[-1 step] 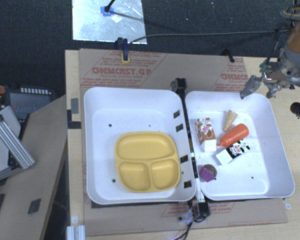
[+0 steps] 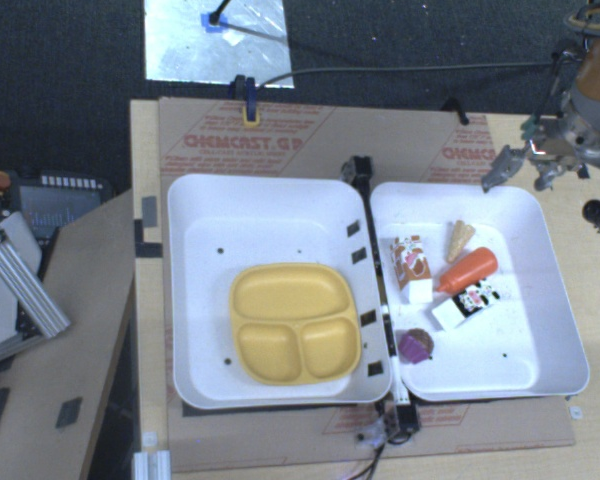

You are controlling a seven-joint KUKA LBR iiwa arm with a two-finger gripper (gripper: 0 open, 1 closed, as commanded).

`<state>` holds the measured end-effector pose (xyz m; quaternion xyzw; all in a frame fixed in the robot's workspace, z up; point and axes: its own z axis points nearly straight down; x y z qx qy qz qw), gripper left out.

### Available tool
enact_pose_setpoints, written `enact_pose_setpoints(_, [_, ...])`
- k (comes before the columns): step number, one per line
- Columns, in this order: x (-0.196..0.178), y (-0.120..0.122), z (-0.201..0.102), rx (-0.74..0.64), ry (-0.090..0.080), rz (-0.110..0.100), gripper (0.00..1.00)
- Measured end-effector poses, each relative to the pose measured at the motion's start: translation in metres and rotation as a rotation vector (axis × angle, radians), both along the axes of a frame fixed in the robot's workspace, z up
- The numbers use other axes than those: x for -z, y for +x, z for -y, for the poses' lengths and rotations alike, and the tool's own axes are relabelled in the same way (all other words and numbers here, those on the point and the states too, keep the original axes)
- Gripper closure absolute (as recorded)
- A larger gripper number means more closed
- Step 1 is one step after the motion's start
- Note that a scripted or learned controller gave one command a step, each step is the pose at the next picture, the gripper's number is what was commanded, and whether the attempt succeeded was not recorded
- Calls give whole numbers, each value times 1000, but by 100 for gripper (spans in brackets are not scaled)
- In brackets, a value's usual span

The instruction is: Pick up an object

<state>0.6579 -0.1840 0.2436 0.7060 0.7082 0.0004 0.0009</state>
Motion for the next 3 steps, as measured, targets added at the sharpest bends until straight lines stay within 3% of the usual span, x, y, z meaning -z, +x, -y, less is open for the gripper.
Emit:
enact_pose_setpoints(2, [124, 3, 2, 1, 1, -4, 0])
enact_pose_setpoints(3, [160, 3, 1, -2, 0, -1, 0])
